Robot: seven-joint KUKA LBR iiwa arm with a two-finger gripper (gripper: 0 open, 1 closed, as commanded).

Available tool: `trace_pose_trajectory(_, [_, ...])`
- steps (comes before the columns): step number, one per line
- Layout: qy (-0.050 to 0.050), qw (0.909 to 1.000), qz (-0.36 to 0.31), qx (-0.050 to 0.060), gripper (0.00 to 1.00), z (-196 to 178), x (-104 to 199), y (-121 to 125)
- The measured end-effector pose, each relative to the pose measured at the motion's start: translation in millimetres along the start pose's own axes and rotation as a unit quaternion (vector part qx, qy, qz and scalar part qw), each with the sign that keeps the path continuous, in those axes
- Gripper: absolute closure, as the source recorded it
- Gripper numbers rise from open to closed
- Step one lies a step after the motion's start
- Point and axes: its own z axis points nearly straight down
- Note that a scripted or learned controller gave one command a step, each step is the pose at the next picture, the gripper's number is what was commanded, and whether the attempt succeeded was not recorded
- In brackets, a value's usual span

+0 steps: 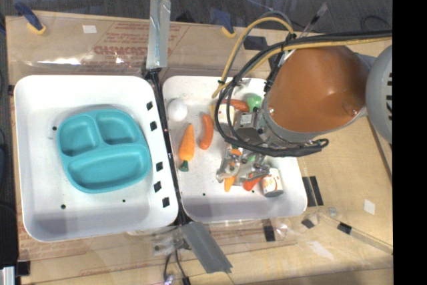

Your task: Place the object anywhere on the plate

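Over the right bin, choosing a pick

My gripper [241, 158] hung above the small toys near the bin's front edge; its state I couldn't tell. Lifting one cleanly mattered, since the teal three-compartment plastic plate [103, 149] waited in the left bin.

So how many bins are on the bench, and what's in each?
2. The left bin holds the teal plate. The right bin holds a carrot and other small toys; the arm may hide more.
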Motion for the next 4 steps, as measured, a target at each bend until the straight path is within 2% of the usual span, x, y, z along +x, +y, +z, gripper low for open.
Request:
trace_pose_trajectory(1, [-0.002, 0.9987, -0.05, 0.001, 1.0, 46.6, -49.2, 22.8])
trace_pose_trajectory(2, [-0.002, 0.9993, -0.036, 0.002, 1.0, 45.2, -152.1, 13.7])
trace_pose_trajectory(3, [-0.002, 0.9999, 0.016, 0.003, 1.0, 44.5, -152.5, -59.0])
trace_pose_trajectory(4, [-0.003, 0.9991, -0.043, 0.003, 1.0, 8.4, -226.9, 8.5])
